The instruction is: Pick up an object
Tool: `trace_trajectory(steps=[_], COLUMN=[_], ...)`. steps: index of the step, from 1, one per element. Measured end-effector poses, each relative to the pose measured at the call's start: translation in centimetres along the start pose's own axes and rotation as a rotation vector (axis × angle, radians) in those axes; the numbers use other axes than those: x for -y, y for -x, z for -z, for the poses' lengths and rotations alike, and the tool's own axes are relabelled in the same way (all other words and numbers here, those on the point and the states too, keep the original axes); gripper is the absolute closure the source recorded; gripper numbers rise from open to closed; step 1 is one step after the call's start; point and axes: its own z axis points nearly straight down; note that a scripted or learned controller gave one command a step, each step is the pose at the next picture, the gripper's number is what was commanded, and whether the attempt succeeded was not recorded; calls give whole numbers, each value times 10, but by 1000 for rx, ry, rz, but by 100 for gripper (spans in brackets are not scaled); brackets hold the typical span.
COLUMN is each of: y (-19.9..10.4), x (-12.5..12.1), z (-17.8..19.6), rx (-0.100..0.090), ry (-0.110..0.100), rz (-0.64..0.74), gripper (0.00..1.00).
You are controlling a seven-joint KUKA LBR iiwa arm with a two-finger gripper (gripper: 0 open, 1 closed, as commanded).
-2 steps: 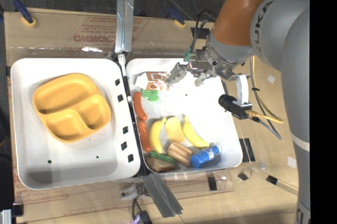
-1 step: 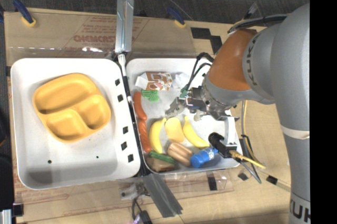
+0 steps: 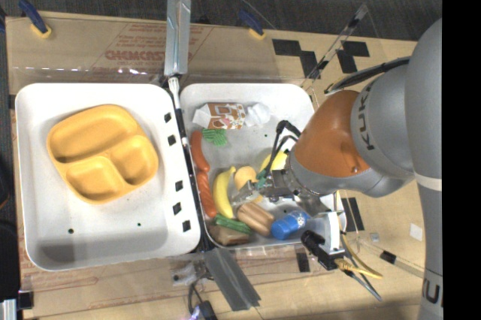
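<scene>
Bins: we count two, side by side. Left bin (image 3: 37, 221), well left of the gripper (image 3: 254, 193), holds one yellow divided tray (image 3: 101, 151). Right bin (image 3: 225, 95) holds the toy food pile, and the gripper is down inside it. Just left of the gripper: one carrot (image 3: 200, 161) along the bin wall, one banana (image 3: 222, 192). Touching it on the upper left: one pale yellow round piece (image 3: 245, 175). Just below it: one hot dog (image 3: 254, 218), one blue object (image 3: 288, 224) to the lower right. Above, well apart: one printed packet (image 3: 225, 116), one small green piece (image 3: 214, 137). We cannot tell how far the fingers are spread or whether anything sits between them; the wrist blocks that.
</scene>
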Motion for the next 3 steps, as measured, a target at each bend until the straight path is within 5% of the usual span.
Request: trace_trajectory(steps=[1,2,3], y=[36,70,72], x=[-1,-46,-36], z=[47,62,85], rx=[2,1,2], ry=[2,0,1], rz=[13,130,-8], gripper=[0,0,0])
